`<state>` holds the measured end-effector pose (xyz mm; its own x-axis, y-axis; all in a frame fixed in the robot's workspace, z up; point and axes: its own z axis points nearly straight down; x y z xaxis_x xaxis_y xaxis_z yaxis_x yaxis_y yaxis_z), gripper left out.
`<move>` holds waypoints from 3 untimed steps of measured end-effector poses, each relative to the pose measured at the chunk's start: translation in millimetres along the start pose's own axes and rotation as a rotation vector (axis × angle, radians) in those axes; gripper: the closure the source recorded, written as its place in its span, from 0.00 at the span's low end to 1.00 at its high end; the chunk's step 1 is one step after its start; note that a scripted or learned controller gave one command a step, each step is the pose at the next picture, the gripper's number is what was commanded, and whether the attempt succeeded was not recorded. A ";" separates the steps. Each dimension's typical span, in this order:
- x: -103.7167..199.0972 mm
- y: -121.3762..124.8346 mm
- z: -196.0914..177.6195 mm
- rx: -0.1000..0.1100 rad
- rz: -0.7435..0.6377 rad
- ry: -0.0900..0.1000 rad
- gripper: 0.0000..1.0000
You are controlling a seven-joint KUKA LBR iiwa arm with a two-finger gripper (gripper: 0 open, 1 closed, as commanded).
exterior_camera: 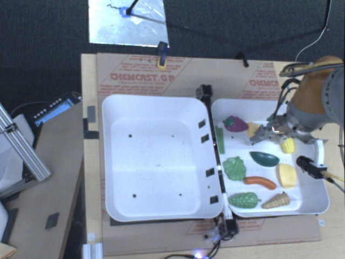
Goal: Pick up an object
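Bench [135,69] holding two bins | pincer [265,133] hanging low in right bin [323,198], grip state unclear | advice: centring over one toy, avoiding neighbours

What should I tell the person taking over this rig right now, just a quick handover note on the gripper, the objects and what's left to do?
Gripper: low in the right bin, near its upper part; whether its fingers are open or shut can't be read, and nothing is seen held.
Objects, all in the right bin: purple piece upper left, dark green piece centre, leafy green piece beside the divider, orange sausage shape, yellow block, bumpy green piece and tan cone along the near edge.
Done: nothing lifted yet.
Left: grasp one object and raise it.
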<state>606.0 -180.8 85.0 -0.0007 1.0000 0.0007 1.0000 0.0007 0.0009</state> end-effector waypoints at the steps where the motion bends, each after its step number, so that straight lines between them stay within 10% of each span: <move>1: 48.9 -53.1 1.0 0.005 -0.002 0.002 0.00; 2: 46.1 -49.5 -10.4 -0.002 -0.002 -0.002 1.00; 3: 98.0 -14.8 0.8 -0.003 -0.009 -0.001 1.00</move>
<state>591.1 -82.8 84.2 -0.0098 1.0000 0.0002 0.9999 0.0098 0.0036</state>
